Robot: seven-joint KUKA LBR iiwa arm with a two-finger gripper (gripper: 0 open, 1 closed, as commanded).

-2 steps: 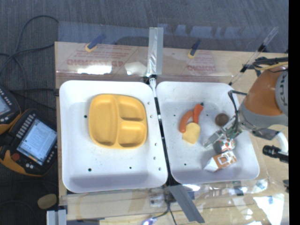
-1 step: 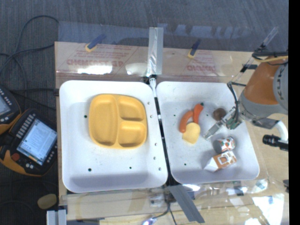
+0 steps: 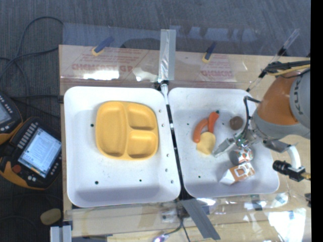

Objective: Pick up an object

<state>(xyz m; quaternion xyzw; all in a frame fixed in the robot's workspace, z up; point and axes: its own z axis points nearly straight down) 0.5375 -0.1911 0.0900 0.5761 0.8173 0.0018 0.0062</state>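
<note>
Bench with two white bins (image 3: 75, 185) — my gripper (image 3: 233, 144) hangs low in the right one, fingers spread and empty, beside the pale yellow piece (image 3: 206, 144) I judge its target.

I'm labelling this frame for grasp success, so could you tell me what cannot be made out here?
- Gripper: finger state unclear in the camera view, too small and cluttered.
- Orange-and-white boxes: print too small to read.
- Small brown object: too small to identify.
- Arm: cut off by the right edge.
</note>
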